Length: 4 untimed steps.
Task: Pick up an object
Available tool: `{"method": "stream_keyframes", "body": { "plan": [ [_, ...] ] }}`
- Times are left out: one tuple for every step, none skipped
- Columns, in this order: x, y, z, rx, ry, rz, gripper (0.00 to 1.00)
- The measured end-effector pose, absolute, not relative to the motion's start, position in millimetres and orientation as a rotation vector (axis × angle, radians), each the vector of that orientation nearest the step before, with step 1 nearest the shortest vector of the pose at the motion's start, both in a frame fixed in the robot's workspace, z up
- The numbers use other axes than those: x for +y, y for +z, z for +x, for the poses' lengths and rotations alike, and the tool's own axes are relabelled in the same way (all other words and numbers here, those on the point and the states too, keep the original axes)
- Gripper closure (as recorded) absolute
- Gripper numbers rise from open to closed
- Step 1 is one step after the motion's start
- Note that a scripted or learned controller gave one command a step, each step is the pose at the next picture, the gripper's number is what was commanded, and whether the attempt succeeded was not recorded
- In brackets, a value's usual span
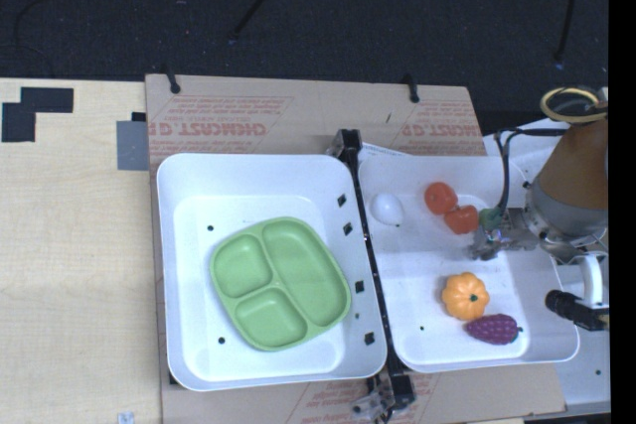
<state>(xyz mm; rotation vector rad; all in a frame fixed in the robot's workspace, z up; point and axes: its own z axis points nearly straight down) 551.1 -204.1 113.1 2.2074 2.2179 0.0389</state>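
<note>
The right bin [417, 343] holds several small toy foods. A white egg-shaped piece [386, 208] lies near its left wall. A red round piece [440, 197] and a second red piece [461, 218] lie together at the back. An orange pumpkin [465, 296] and a purple grape bunch [493, 329] rest toward the front. My gripper [489, 239] hangs low at the bin's right side, just right of the second red piece, with a small green bit [490, 215] beside it. Nothing visibly sits in the gripper.
The left bin [189, 213] carries a green divided plate [280, 283]. A black divider [360, 253] runs between the bins. The arm's grey and orange wrist [576, 179] covers the right bin's far right edge. A cardboard sheet [298, 119] lies under both bins.
</note>
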Motion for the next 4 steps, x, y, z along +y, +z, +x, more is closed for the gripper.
{"method": "stream_keyframes", "body": {
  "plan": [
    [-201.0, 169.1, 561.6, 2.222, 0.002, 2.217, 1.00],
    [-195.1, 217.5, 569.1, 2.222, 0.002, 2.217, 1.00],
    [-196.0, 267.1, 569.9, 2.221, 0.002, 2.217, 1.00],
    [-145.4, 264.0, 555.1, 2.228, -0.001, 2.221, 1.00]
  ]
}}
